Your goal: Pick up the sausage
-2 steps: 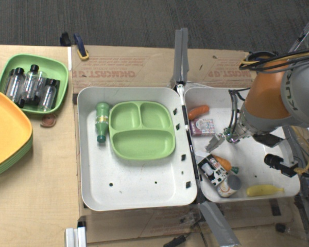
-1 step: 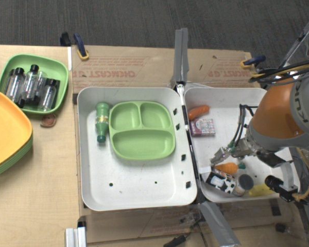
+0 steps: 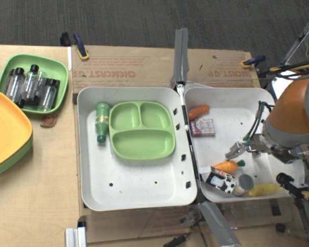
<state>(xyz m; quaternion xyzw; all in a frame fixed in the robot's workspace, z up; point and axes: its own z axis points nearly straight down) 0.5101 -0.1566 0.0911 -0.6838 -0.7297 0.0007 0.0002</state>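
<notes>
While the arm sits over the right bin, nothing is lifted yet.

sausage: orange-red, lying at about 11 o'clock in the right bin, against the divider wall, just above the pink packet.
gripper: near bin centre, roughly 4 o'clock from the sausage and well apart from it; fingers look slightly apart, clamped on nothing.
clutter: carrot just below the gripper at 6 o'clock, black-and-white box, can and a yellow piece along the 6 o'clock edge.
left bin: green divided plate, green bottle at its 9 o'clock.
progress: my read is early approach, no grasp made.
left to do: move toward 10–11 o'clock, line the fingers across the sausage, descend, close, lift.
risk: sausage hugs the wall, so finger clearance looks tight.
</notes>
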